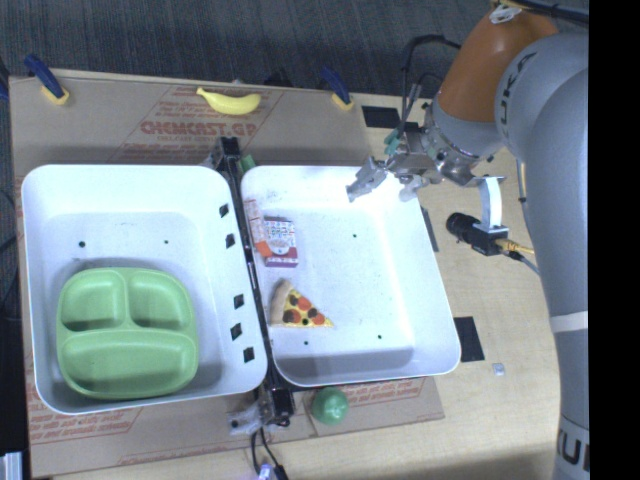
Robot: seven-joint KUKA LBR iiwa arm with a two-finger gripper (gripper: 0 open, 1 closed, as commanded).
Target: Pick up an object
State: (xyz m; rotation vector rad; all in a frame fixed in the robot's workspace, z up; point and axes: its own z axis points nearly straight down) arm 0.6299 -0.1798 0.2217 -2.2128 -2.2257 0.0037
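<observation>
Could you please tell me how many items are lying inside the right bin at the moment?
2: a small packet near the right bin's left wall, and a pizza slice just below it. The gripper hovers over the bin's top edge; nothing seems hidden.

The bench (90,98) bears two white bins (60,198), a banana (229,99) and a green ball (328,405).

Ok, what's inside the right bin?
In the right bin: a pizza slice and a small packet, near its left wall. The gripper covers part of the far rim.
</observation>
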